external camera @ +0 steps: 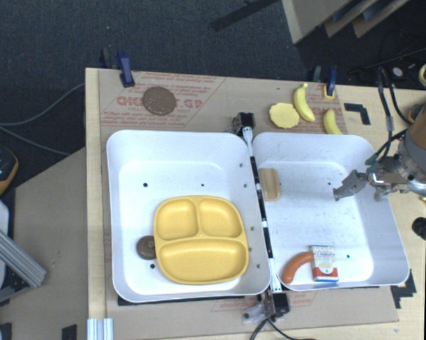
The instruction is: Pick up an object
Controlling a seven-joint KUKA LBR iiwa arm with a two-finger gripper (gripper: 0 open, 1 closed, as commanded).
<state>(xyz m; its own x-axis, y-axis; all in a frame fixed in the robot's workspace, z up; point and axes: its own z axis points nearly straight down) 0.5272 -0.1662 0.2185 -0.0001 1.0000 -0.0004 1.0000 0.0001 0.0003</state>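
On the bench (93, 196), two shallow white bins are sitting side by side, the left bin (121, 197) and the right bin (385, 241) touching along their inner edges. The grey arm (416, 148) is reaching in over the right bin's right edge, with its two-finger gripper (348, 186) hanging above the bin's upper right part; its fingers are standing apart with nothing between them.

One yellow plastic three-compartment plate (199, 238) is lying toward the left bin's front edge, and one small brown disc (147, 248) is touching the plate's left side. In the right bin, one orange sausage-shaped toy (295, 265) and one small red, white and blue box (325, 264) are lying just beside each other near the front edge, and one tan block (270, 184) is resting against the left edge.

Beyond the bins' back edges, two yellow bananas (304, 104), one yellow wavy slice (284, 115) and one brown round disc (159, 100) are lying on the bench.
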